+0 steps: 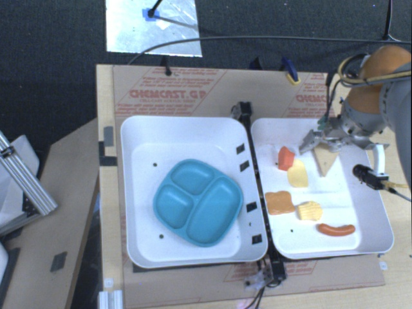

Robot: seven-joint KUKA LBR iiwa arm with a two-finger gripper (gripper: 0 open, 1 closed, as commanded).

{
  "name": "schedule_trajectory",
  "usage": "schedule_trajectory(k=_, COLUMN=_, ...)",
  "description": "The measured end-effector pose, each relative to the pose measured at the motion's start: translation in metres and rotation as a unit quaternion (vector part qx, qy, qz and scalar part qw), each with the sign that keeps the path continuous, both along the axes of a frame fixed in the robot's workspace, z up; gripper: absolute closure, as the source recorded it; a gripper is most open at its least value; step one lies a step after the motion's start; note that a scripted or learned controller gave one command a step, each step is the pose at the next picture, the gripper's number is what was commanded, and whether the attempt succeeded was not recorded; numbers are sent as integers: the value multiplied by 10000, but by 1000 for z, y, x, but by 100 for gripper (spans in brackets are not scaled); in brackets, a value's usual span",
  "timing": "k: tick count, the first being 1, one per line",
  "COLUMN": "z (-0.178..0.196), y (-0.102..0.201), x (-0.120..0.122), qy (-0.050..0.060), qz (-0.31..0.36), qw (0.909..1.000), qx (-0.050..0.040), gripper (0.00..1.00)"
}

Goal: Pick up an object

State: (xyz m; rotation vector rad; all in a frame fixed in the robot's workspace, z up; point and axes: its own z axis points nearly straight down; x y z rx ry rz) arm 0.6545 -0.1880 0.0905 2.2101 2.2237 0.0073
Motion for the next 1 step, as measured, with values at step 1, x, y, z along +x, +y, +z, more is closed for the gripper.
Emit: schedule_trajectory(k=1, z=14, y=-2, x=3, qy=-66, qz=12, qw=10000, qx=-47, gripper=100)
